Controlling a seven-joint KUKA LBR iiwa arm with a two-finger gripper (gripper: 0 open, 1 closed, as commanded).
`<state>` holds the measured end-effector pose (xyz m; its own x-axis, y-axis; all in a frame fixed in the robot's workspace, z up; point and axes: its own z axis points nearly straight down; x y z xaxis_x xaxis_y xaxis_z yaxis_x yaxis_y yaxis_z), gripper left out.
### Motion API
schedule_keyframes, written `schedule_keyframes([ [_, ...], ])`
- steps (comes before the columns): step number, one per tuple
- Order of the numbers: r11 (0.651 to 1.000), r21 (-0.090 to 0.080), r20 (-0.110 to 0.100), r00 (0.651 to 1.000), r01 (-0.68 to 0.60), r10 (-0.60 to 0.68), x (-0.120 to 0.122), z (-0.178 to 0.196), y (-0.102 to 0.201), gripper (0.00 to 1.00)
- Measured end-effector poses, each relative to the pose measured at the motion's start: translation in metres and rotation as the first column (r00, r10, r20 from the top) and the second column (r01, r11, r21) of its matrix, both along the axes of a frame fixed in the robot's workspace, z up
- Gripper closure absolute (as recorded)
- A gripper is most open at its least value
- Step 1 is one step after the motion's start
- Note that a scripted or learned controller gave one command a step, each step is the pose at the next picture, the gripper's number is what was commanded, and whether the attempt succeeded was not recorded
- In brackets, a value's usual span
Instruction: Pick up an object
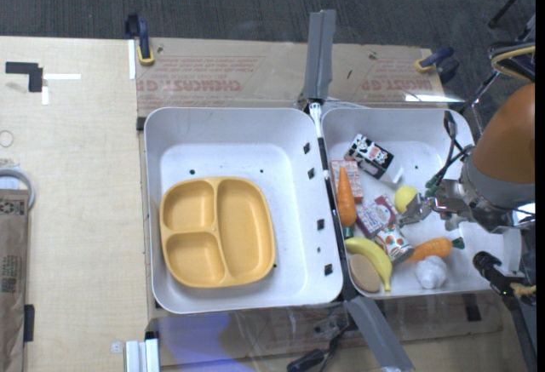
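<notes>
The right bin (426, 119) holds a pile of small toy foods. Among them are a black-and-white carton (372, 155), a long carrot (346, 196), a yellow lemon (405, 197), a pink packet (375, 215), a red-and-white can (393, 243), a banana (375, 256), a short carrot (431, 248) and a white lump (430, 274). My gripper (420, 209) is low in this bin, just right of the lemon and above the short carrot. The grey wrist (490, 191) reaches in from the right and hides part of the bin's right side.
The left bin (170, 132) contains a yellow divided plate (217, 230). A grey divider post (320, 55) stands between the bins at the back. A brown round piece (366, 275) lies under the banana. Cables (451, 157) hang by the wrist.
</notes>
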<state>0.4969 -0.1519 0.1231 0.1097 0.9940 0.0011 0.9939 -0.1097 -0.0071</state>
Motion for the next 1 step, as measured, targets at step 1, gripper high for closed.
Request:
schedule_keyframes([
  [1,1.0,0.0,0.0,1.0,0.0,0.0,0.0,0.0,0.0,0.0],
])
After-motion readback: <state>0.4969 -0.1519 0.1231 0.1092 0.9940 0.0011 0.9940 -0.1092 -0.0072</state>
